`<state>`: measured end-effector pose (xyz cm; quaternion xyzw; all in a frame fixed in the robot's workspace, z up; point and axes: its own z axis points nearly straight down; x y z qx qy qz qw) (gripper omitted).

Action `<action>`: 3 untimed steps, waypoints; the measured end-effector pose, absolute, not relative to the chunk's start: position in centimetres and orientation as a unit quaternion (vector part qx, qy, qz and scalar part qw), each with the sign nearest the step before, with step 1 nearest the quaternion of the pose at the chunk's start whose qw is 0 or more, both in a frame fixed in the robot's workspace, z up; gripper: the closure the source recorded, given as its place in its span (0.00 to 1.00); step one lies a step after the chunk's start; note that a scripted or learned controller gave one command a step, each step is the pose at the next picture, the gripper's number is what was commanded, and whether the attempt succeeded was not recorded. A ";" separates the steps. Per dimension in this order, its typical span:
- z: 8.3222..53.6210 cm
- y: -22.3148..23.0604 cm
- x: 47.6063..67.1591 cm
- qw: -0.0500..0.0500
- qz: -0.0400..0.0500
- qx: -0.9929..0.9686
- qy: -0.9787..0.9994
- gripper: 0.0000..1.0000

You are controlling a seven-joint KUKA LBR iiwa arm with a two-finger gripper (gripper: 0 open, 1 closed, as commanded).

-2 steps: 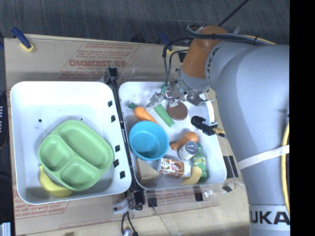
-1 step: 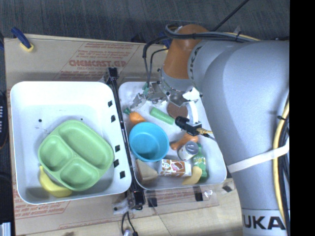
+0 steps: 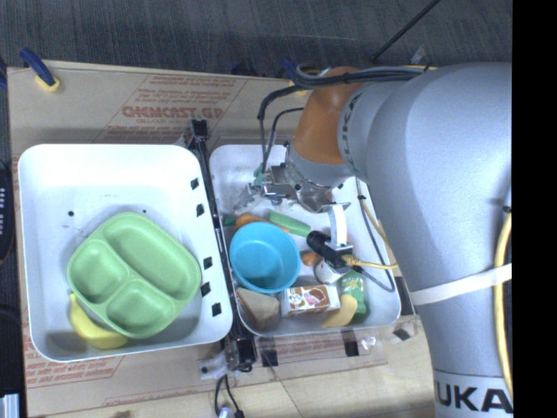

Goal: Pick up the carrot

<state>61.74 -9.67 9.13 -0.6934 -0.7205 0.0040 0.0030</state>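
Claw [image 3: 271, 190] sits low in the right bin [image 3: 228, 165], just above the blue bowl [image 3: 265, 257] as the camera sees it, at that bin's far end. We can't tell its state; the wrist and cabling crowd it.

Landmark for everything: the blue bowl. Carrot [image 3: 248, 220], as we read it, is the small orange sliver touching the bowl's far rim on the left side, mostly tucked behind that rim. A second orange bit [image 3: 310, 258] sits just right of the bowl, so we flag the identity as uncertain. A green stick-like item [image 3: 289, 225] lies just beyond the bowl's far right rim. A printed carton [image 3: 312, 300] lies on the near right side of the bowl, with a yellow-and-green piece [image 3: 347, 303] further right of it. Well left of the bowl, in the left bin [image 3: 52, 168], a green divided plate [image 3: 135, 273] rests over a yellow item [image 3: 91, 331].

For doing this step well, we judge:
- Come straight down onto the orange sliver, claw set across its short width.
- Keep off the bowl rim; clipping it would shove the bowl and bury the carrot.
- Don't catch the green stick instead.
- Lift slowly; little of the carrot is exposed, so a slip looks likely.
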 end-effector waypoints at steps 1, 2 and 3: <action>13.3 -11.9 65.4 0.001 0.002 -0.712 -0.703 0.00; 9.4 -17.8 65.0 0.001 0.002 -0.674 -0.739 0.00; 9.5 -21.1 60.8 0.000 0.002 -0.544 -0.839 0.00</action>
